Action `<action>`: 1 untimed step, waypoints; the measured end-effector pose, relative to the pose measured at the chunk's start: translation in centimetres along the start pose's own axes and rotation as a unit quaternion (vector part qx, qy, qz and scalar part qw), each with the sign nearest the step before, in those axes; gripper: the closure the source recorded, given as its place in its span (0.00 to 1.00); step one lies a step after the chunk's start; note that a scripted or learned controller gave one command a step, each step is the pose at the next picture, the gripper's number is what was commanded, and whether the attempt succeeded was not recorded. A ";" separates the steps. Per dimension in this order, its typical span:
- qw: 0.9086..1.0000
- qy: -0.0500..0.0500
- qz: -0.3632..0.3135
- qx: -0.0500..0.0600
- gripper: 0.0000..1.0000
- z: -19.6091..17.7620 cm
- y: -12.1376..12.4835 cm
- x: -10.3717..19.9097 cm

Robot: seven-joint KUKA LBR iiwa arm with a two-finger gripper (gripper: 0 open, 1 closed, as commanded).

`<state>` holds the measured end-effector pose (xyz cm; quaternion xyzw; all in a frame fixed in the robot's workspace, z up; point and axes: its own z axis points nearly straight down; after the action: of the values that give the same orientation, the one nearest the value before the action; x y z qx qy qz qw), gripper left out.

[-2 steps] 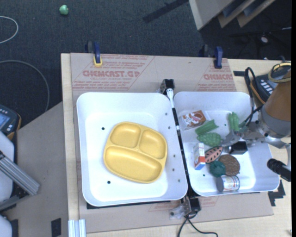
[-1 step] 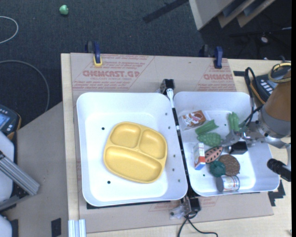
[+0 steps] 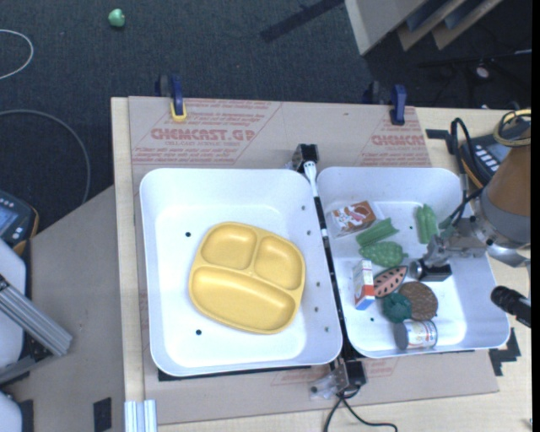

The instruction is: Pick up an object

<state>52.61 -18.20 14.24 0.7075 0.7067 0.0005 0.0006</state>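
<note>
Two white bins sit side by side on the bench: left bin (image 3: 160,253), right bin (image 3: 477,308). One yellow divided tray (image 3: 246,276), three compartments, lies alone in the left bin, roughly centred.

Right bin holds the clutter, counted as best I can: one small packet with red print (image 3: 352,216) near the top; three green pieces, a long one (image 3: 377,230), a leafy one (image 3: 381,252) just below it, and an upright pod shape (image 3: 426,224) further right; one white and red carton (image 3: 364,283); one orange striped piece (image 3: 390,280) touching it; one brown round disc (image 3: 418,299); one dark teal lump (image 3: 396,307) against the disc; one silver can (image 3: 418,335) lying on its side near the front wall.

My gripper (image 3: 434,261) is low inside the right bin, just right of the orange piece and above the brown disc. Nothing seen between its fingers; how wide they stand, I cannot tell from this angle.

Arm crosses the bin's right wall. Two blue clamps (image 3: 176,94) pin the cardboard backing at the far edge. Printed on the cardboard, red letters: "CHEMCAST", twice, second partly cut off. One small green ball (image 3: 116,16) on the dark floor, far left.
</note>
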 end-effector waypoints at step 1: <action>1.000 0.000 -0.006 -0.008 1.00 -16.3 -1.3 8.7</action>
<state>51.28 -9.52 30.58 0.7033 0.7109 0.0065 0.0064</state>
